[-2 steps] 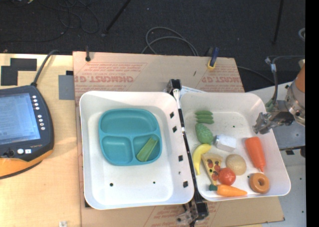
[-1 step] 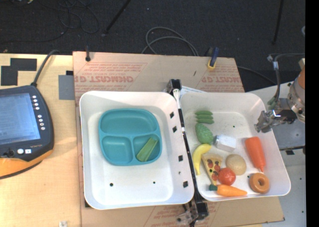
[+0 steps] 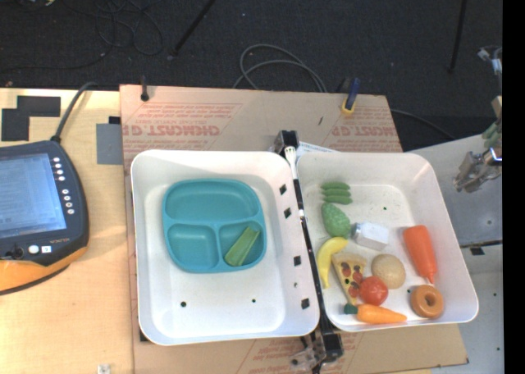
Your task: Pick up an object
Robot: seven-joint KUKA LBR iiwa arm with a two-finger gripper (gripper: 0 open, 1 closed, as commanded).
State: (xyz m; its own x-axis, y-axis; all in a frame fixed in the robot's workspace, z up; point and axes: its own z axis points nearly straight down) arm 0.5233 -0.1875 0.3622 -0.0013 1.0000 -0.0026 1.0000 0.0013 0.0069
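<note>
We see the grey gripper (image 3: 478, 171) outside the right white bin's (image 3: 426, 169) far rim; its opening we cannot tell. The nearest pickable piece, a long orange plastic carrot (image 3: 420, 251), lies below-left of it. Open floor surrounds the teal compartment tray (image 3: 205, 225) beyond.

My bench is topped by a printed brown cardboard sheet (image 3: 246, 114). Two shallow white plastic bins lie directly on it: one at nine o'clock (image 3: 156, 282), one at three o'clock (image 3: 443, 200), touching along their inner rims.
</note>
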